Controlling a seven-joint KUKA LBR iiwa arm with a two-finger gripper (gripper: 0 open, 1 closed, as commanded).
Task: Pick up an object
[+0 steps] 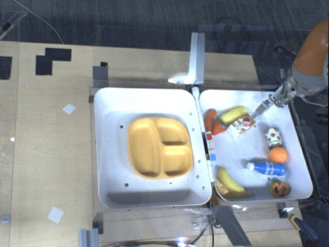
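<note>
Two shallow white bins sit side by side on the pale wooden tabletop. The left bin holds a yellow divided tray, lying flat near its middle with three compartments facing up.

The right bin holds the loose things. Near its upper left lies a corn cob, yellow with a green end, tilted; beside it to the left is a red pepper, close against the wall between the bins. Just below the corn sits a small white carton with red markings, touching or nearly touching the corn. Further right stands a small patterned cup, and just below that an orange. A blue and white bottle lies on its side under the orange. A banana lies in the lower left corner, and a small brown fruit in the lower right.

The arm reaches in from the upper right, its orange band showing. The claw points down and leftward over the right bin, its tip just above the carton's upper right corner. Whether it is open or closed cannot be told; nothing visibly sits in it.
</note>
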